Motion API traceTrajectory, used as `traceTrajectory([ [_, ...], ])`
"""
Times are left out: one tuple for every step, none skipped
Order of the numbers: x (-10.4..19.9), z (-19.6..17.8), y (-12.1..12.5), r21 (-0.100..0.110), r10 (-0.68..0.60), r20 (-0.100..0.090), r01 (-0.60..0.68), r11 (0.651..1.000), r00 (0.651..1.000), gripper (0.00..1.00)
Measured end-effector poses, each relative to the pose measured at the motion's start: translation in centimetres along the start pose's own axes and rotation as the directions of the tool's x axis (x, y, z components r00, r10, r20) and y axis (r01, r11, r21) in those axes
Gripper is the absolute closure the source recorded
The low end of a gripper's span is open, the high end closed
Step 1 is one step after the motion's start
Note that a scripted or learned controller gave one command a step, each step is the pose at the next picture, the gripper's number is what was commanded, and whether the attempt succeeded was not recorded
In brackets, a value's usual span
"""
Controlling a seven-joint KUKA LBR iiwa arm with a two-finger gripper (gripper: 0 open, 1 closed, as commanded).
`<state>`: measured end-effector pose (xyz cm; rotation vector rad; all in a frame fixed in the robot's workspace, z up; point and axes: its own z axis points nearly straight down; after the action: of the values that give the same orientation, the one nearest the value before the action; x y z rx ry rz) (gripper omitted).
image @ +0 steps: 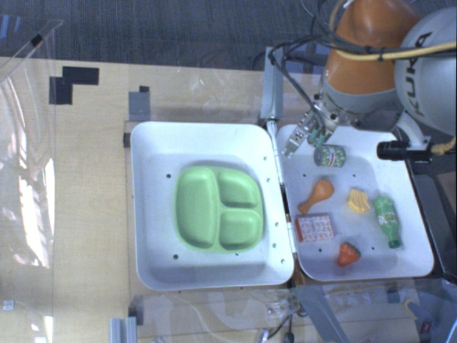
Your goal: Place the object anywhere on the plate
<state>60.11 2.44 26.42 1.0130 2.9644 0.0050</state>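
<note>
A green plate [218, 207] with three compartments lies in the left bin [150, 191]. In the right bin [414, 256] lie a small can [330, 156], an orange drumstick [316, 194], a yellow piece [358, 201], a green bottle [386, 220], a pink patterned packet [315, 228] and a red strawberry [348, 254]. My gripper [301, 136] hangs over the right bin's upper left corner, just left of the can and above the drumstick. Nothing shows between its fingers, which stand a little apart.
A raised rim [280, 191] divides the two bins. A metal post [270, 91] stands behind the bins next to the gripper. A clear panel [28, 156] stands along the bench's left side.
</note>
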Motion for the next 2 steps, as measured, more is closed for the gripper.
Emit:
traceTrajectory([
  [0.8, -3.5, -8.5, 0.001, -0.049, 0.0, 0.049, 0.999, 0.999, 1.0],
  [1.3, 7.9, -3.5, 0.001, -0.116, -0.004, 0.116, 0.993, 0.993, 1.0],
])
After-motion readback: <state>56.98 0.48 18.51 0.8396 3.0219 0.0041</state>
